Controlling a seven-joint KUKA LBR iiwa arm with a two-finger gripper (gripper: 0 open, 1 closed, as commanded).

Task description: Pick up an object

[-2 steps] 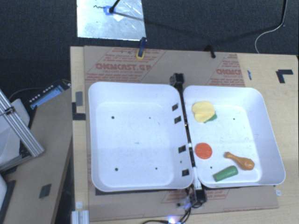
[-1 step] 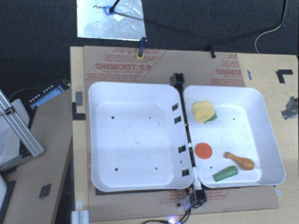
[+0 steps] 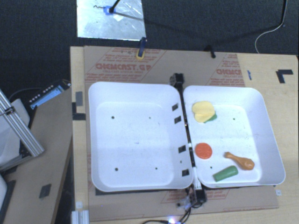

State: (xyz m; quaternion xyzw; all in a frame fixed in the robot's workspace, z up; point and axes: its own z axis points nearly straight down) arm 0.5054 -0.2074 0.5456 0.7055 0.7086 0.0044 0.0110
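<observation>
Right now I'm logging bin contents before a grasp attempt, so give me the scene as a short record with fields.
bins: two shallow white bins, side by side
left white bin: no objects seen
right white bin: four objects
far left corner: flat yellow piece lying on a green piece
near divider: round orange-red disc
near right: orange drumstick-shaped toy
near edge: green oblong toy

A light wooden tabletop (image 3: 280, 125) fills most of the frame, covered in the middle by a brown cardboard sheet with red lettering (image 3: 126, 64). Dark carpeted floor (image 3: 37, 31) runs across the top and left. A shiny silver square plate (image 3: 110, 13) lies on it at upper left. A thin white cable (image 3: 273, 29) curls at upper right.
</observation>
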